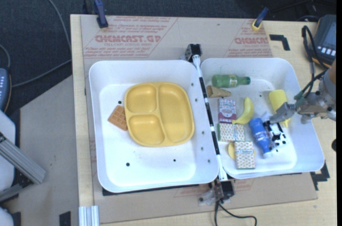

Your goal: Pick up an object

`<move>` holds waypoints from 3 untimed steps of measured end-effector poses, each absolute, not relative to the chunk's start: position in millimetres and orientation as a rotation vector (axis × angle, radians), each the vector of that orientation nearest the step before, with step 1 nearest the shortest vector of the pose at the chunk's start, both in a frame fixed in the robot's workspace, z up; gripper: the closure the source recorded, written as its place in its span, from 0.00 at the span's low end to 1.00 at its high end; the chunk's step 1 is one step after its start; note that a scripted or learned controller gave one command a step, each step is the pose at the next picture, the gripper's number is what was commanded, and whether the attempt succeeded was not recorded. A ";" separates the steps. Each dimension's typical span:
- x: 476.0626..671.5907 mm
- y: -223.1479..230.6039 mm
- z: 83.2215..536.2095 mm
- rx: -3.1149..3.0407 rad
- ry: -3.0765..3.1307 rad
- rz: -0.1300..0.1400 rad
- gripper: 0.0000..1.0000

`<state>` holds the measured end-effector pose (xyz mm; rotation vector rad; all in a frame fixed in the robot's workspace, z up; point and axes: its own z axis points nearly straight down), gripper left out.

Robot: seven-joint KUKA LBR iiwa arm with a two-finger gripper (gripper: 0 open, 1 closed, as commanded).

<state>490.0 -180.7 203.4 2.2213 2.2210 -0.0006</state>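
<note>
The right bin (291, 72) holds several small objects: a green bottle (230, 80), a banana (246, 111), a blue bottle (259, 135), a yellow block (277, 99), small printed cartons (227, 109) (245, 155) and a black-and-white toy (278, 138). My gripper (280, 117) reaches in from the right, low over the right side of this bin. It sits between the yellow block and the blue bottle, just above the black-and-white toy. I see nothing lifted by it.
The left bin (107, 123) holds a yellow divided plate (159, 113) and a brown waffle-like cracker (118, 117) at the plate's left edge. A black rail (206, 113) separates the two bins. Cables hang at the far right (310, 54).
</note>
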 end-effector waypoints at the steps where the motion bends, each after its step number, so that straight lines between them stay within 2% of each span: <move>1: 540.2 -150.4 111.8 2.215 2.218 0.008 0.00; 2: 578.5 -119.7 99.9 2.197 2.202 0.024 0.00; 3: 580.0 -123.0 112.2 2.191 2.192 0.023 1.00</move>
